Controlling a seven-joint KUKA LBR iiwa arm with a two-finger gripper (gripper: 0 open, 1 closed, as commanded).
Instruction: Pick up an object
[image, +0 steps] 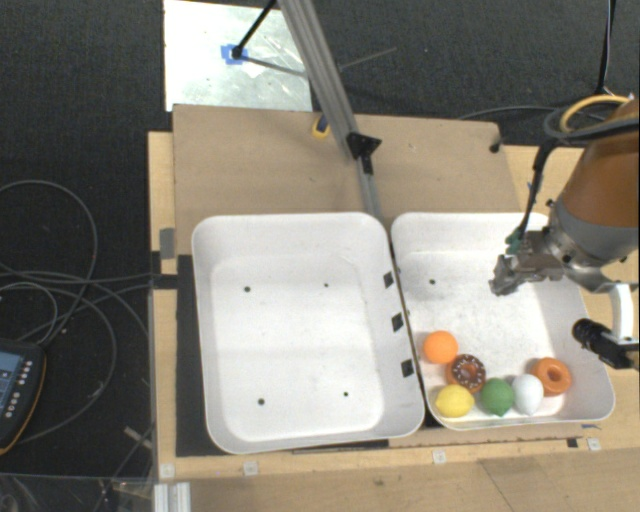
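Objects lie clustered at the near edge of the right bin: orange ball, brown ring just beside it, then a near row of yellow ball, green ball and white ball, with an orange ring at the right end. Several look to be touching their neighbours; the orange ball stands the most free of the lot. Left bin sits alongside, the two rims meeting at the middle of the desk.

Hand hangs over the middle of the right bin, apart from every object, nearest the orange ball but clearly short of it. Nothing is visible in its grip. Whether its grip is apart or together cannot be told from this angle.

Step, as judged: approach phase, no pick made yet. Next move calls for travel toward the near edge, choice of one target, then descent. Orange ball seems the easiest candidate, since it has room around it. Near-row items sit close to the bin wall and to each other, so a descent there risks nudging neighbours or catching the rim.
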